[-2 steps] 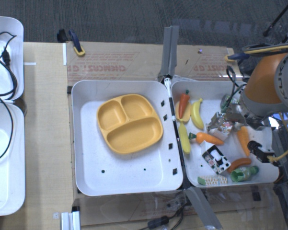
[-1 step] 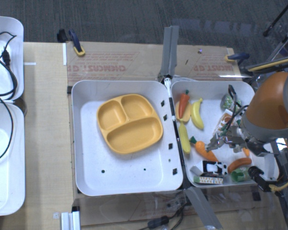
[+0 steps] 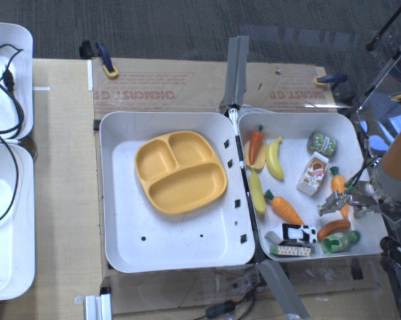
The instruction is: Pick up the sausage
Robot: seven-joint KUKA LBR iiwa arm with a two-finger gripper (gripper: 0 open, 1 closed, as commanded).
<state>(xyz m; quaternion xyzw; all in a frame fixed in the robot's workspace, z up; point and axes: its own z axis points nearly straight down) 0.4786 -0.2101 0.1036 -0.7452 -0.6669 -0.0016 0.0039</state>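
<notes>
Camera view, looking down at a slant on both bins. In the left bin (image 3: 120,245) we see a yellow divided plate (image 3: 180,171). The right bin (image 3: 290,124) holds the clutter: two bananas (image 3: 274,159), an upright carrot (image 3: 255,147), a second carrot (image 3: 284,209) lying near the middle, a small carton (image 3: 313,174), a green netted item (image 3: 321,143), a flat black-and-white packet (image 3: 297,233) and a green vegetable (image 3: 339,242).

The sausage (image 3: 333,229) lies near the right bin's lower right corner, an orange-red cylinder with the green vegetable touching or just beside its lower edge. The gripper (image 3: 333,205) reaches in from the right and hangs just above the sausage; we read its metal fingers (image 3: 328,208) as spread somewhat apart with nothing between them, though their tips are small and partly merged with an orange piece (image 3: 337,182) behind them.

We judge the task as at the approach stage, the sausage not yet grasped. Risks from here:
- the fingers may close on the orange piece or the green vegetable, both crowded near the target;
- the sausage is round and may roll or squirt out of a closing grip;
- the nearby bin wall may block a finger.
</notes>
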